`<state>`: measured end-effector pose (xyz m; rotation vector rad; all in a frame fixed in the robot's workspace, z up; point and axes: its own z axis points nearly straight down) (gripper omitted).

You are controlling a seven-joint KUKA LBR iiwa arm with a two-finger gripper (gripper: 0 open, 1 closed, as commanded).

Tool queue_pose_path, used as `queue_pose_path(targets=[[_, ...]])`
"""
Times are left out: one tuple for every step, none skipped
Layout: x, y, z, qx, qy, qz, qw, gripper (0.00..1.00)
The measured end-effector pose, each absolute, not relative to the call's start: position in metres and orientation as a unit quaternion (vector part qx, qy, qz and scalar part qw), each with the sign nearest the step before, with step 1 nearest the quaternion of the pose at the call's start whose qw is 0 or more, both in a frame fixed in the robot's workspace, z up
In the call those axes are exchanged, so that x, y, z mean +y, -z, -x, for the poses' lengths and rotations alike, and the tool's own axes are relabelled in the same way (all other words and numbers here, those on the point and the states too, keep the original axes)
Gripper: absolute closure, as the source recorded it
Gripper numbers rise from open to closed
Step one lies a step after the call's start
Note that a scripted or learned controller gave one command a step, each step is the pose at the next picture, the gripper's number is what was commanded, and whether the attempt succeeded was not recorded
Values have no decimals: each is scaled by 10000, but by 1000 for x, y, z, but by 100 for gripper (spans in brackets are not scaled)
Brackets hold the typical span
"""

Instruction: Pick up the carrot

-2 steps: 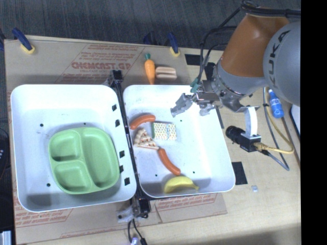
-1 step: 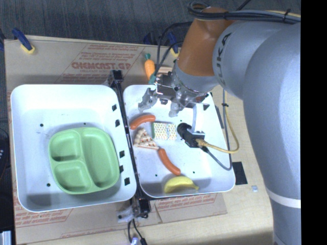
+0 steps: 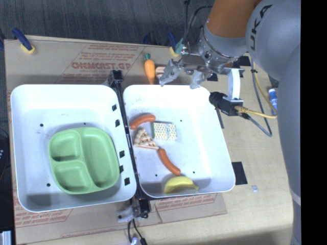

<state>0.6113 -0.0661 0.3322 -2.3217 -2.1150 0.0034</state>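
Low in the frame, my right bin [image 3: 217,152] holds one banana [image 3: 180,185], two sausages [image 3: 168,161], with bare floor rightward. Past its top rim lies one carrot [image 3: 149,70], beside my open, empty claw [image 3: 181,79].

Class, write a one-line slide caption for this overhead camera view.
Open gripper hovers at the right bin's far rim, beside the carrot lying outside on the cardboard.
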Motion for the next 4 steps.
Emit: queue_pose_path(targets=[[-37, -332, -656, -5267, -14, 8500, 7, 0], [-68, -205, -655, -4738, -30, 8806, 22, 0], [-109, -91, -656, -6458, -21, 7635, 23, 0], [-70, -193, -657, -6001, -10, 7999, 8, 0]])
